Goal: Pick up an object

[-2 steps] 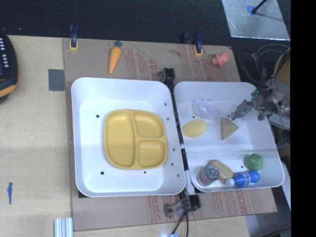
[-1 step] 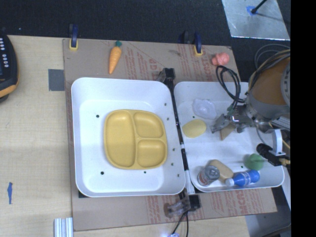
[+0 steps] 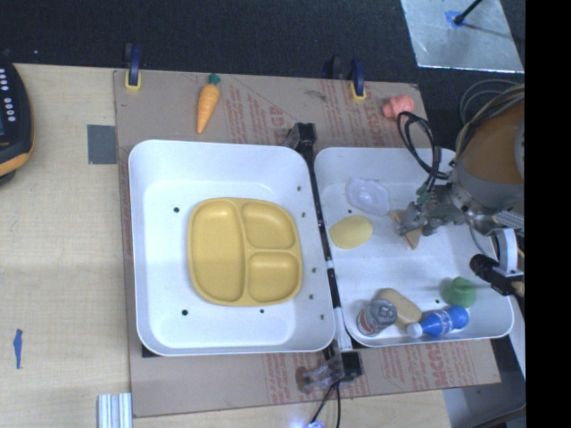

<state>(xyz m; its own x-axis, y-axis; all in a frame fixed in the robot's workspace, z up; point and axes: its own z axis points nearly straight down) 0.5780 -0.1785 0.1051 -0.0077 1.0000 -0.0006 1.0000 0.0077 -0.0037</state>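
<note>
A wooden bench is sitting under an overhead camera, with a dark remote-like device (image 3: 11, 119) lying at its far left edge. Moving right, a toy carrot (image 3: 207, 103) is lying on the brown mat above the left bin (image 3: 156, 172), and that bin is holding a yellow divided plate (image 3: 243, 250) near its middle. The right bin (image 3: 343, 166) is holding several small things: a yellow lemon-like lump (image 3: 351, 232) just beside its left wall, a clear plastic piece (image 3: 367, 193) above that, and along the bottom edge a small metal-topped jar (image 3: 378, 314), a tan oval piece (image 3: 402, 305), a blue bottle (image 3: 442, 321) and a green lump (image 3: 460, 290). A pink toy (image 3: 399, 107) is lying outside the bin, above it. The gripper (image 3: 416, 226) is reaching in from the right and hanging low over the middle of the right bin, with a small tan wedge (image 3: 411, 238) showing at its tip; whether it is pinching that wedge or is spread cannot be told from here. The yellow lump is lying just to the gripper's left, its long axis running roughly left to right, and looks like the nearest free choice.
</note>
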